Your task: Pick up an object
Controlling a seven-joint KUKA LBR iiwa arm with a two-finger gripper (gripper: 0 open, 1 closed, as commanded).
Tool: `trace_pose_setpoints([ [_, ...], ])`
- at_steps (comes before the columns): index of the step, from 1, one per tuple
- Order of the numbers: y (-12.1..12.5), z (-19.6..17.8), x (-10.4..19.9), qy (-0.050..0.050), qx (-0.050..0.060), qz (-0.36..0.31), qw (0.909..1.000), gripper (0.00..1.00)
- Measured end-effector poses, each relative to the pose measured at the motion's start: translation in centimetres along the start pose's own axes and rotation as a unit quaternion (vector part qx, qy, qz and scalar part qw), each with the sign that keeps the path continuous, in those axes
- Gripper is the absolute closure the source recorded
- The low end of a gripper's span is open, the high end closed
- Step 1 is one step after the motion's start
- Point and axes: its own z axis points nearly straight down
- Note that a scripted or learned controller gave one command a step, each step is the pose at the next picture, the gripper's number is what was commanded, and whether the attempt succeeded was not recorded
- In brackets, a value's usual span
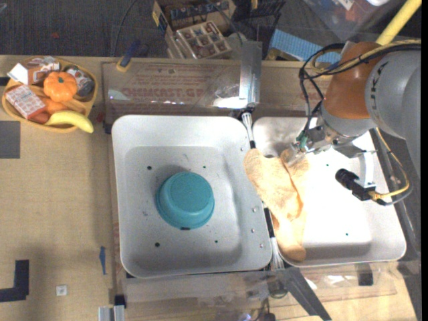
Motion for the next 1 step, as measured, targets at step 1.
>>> trace_pose_setpoints([
  [1,0.0,0.0,0.0,0.0,0.0,0.0,1.0,0.0],
])
